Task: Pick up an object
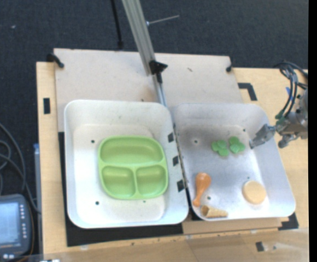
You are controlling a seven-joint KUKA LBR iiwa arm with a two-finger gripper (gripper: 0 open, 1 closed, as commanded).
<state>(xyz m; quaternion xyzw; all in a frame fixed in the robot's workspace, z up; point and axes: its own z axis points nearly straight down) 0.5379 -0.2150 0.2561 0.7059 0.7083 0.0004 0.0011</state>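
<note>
So your hand [272, 137] is sitting at the far right edge of the right bin [273, 171], just over the rim, and from what I can see the two fingers are spread apart with nothing between them, so no grab yet. Closest thing to it is the little green clover-looking piece [228, 147], lying flat on the bin floor just off the fingertip that pokes into the bin, so that's the obvious target if you want a short move. Further from the hand, toward the near side of the bin, you've got the round tan disc [254, 192], and beyond that, over by the wall next to the other bin, the orange spoon-ish thing [201, 186] and a small cone piece [213, 212] tucked right at the bin's near rim. The left bin [82, 162] has a green divided plate [132, 166], well away from the hand, I'd skip it. My take: the green piece looks really flat, so you'll want to come straight down over its middle with the fingers wide and get them right to the floor before closing, otherwise they'll probably just slide over the top. The tan disc looks chunkier and might honestly be the easier pinch. Stay away from that cone in the corner, the wall's gonna block a finger.
</note>
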